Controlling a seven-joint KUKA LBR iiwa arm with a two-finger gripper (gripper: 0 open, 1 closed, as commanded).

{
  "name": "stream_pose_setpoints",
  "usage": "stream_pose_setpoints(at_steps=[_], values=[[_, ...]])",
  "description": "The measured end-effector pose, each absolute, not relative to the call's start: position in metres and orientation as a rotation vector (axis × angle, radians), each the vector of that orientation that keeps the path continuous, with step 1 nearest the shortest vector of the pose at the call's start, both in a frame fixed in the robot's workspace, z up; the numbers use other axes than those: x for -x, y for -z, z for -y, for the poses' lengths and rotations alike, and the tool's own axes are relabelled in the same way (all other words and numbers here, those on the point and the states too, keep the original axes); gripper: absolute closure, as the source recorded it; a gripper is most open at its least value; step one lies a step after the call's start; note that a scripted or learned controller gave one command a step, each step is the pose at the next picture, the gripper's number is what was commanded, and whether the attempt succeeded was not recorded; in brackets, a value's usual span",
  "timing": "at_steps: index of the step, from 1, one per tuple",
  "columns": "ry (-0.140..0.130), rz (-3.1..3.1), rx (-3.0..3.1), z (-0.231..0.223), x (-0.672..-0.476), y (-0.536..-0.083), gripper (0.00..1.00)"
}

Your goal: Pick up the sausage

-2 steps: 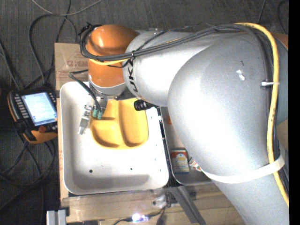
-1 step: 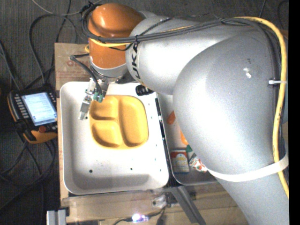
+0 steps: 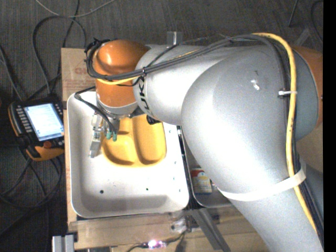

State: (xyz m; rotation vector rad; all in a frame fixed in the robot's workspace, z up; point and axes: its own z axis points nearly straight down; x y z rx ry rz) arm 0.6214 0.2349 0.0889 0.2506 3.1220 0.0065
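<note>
My gripper (image 3: 103, 136) hangs low over the left white bin (image 3: 84, 193), near its upper left part. Its fingers stand apart, a grey one (image 3: 95, 142) on the left and a dark one with green tips (image 3: 112, 135) on the right. Between them I see only the bin floor. A large yellow, dish-like object (image 3: 139, 143) lies in the bin just right of the fingers, its left rim under the green-tipped finger. The orange wrist band (image 3: 116, 72) and the grey arm (image 3: 236, 119) cover the bin's upper right part and most of the right bin.
A small item with a red and white label (image 3: 202, 181) lies in the visible strip of the right bin. A hand-held pendant with a lit screen (image 3: 39, 122) rests on the floor left of the bench. Bare white floor spans the lower part of the left bin.
</note>
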Motion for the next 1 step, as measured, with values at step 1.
stream_pose_setpoints(at_steps=[1], values=[[-0.004, -3.124, -0.302, -0.2342, -0.6535, -0.1507, 0.0]])
